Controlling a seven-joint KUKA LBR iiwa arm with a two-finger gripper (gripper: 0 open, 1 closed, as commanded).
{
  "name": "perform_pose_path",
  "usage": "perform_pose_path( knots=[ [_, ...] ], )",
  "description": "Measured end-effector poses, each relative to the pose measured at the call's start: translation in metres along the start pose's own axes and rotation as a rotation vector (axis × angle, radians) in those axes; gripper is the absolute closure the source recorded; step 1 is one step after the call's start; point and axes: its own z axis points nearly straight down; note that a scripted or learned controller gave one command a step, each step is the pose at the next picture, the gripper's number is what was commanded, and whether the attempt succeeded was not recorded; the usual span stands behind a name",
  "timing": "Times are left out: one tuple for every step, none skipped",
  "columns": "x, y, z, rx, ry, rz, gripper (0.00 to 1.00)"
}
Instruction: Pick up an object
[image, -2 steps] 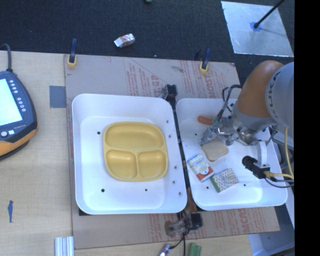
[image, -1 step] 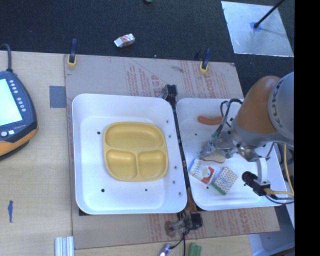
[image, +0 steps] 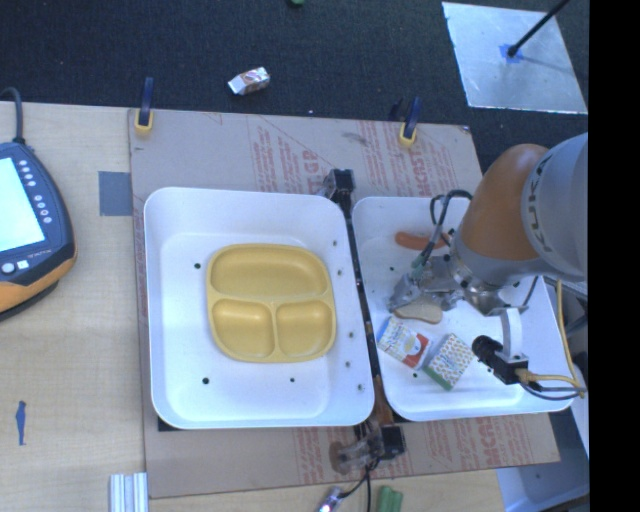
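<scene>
Two-finger gripper (image: 418, 290) low in right white bin (image: 378, 300), over beige flat piece (image: 424, 313); finger state: cannot tell. Grasp step; next, confirm hold, lift.

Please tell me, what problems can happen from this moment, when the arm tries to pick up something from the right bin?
1. The end effector is low among crowded items: the beige piece, the small carton and the green packet lie close together, so it may catch two or push one aside.
2. The orange item lies near the right bin wall, likely awkward to reach.
</scene>
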Motion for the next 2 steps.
perform_pose_path(
  knots=[
    [-0.001,0.0,-0.011,0.0,-0.001,-0.003,1.0],
    [0.068,0.04,-0.101,-0.001,0.004,0.003,1.0]
  ],
)
